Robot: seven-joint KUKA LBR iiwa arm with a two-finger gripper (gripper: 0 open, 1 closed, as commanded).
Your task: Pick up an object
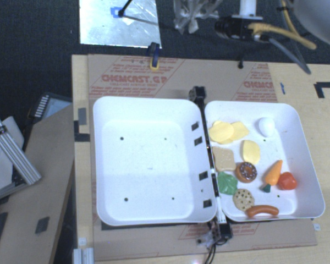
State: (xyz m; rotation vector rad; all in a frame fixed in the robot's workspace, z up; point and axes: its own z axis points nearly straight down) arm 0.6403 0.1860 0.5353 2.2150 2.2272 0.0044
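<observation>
The right white bin (307,164) holds several toy foods: two yellow chips (221,132), a white egg (266,126), a yellow slice (251,151), a toast square (224,159), a donut (246,172), a carrot (273,172), a red tomato (287,181), a green leaf (227,183), a cookie (243,199) and a sausage (262,211). My gripper (193,12) hangs beyond the bench's far edge at the top of the view, well away from both bins and with nothing visibly in it.
The left white bin (104,147) lies beside the right one on a brown cardboard sheet (132,76). A blue-yellow clamp (154,56) grips the far edge. A shiny metal plate (118,15) lies top left, and an aluminium frame (11,153) stands at the left.
</observation>
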